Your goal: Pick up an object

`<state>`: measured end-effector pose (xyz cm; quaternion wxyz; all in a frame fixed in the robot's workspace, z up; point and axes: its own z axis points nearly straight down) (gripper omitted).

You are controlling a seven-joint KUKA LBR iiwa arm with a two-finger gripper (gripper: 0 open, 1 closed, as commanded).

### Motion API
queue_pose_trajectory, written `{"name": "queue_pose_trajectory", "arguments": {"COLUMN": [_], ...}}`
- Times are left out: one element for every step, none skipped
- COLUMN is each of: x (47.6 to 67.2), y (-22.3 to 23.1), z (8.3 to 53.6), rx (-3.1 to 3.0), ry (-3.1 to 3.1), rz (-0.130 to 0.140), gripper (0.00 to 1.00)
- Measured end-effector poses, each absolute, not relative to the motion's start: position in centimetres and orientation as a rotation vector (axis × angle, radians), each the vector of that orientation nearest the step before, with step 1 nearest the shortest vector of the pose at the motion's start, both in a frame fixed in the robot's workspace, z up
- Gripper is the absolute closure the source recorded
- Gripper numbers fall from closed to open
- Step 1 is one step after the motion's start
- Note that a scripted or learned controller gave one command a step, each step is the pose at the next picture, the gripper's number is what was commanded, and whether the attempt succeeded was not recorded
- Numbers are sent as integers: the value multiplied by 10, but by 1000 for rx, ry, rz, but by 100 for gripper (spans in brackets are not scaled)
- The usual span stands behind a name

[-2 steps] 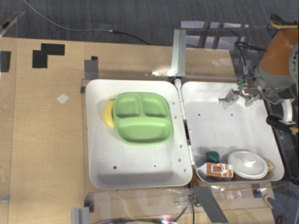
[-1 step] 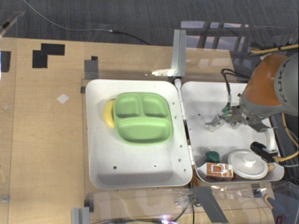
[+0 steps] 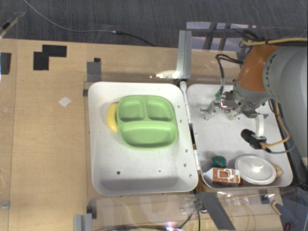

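Observation:
In the right bin [image 3: 226, 134], my gripper [image 3: 211, 109] hangs over the bare upper-left part of the floor, and nothing shows in it. Along that bin's front wall lie a small dark green object [image 3: 219, 160], an orange and white carton [image 3: 225, 176] and a white round bowl [image 3: 257, 169]. In the left bin [image 3: 134, 172] a green divided plate [image 3: 146, 121] lies flat. A yellow banana-like piece [image 3: 111, 117] pokes out from under the plate's left edge.
The grey arm with its orange band [image 3: 253, 71] covers the right bin's upper right corner. A black plug with a yellow cable [image 3: 252, 138] hangs below the wrist. A metal post [image 3: 184, 57] stands behind the divide between the bins.

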<state>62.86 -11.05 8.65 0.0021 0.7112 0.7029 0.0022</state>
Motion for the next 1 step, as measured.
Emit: {"name": "queue_pose_trajectory", "arguments": {"x": [590], "y": [-88], "z": [130], "rx": [2228], "ry": [2210], "rz": [6], "gripper": [0]}}
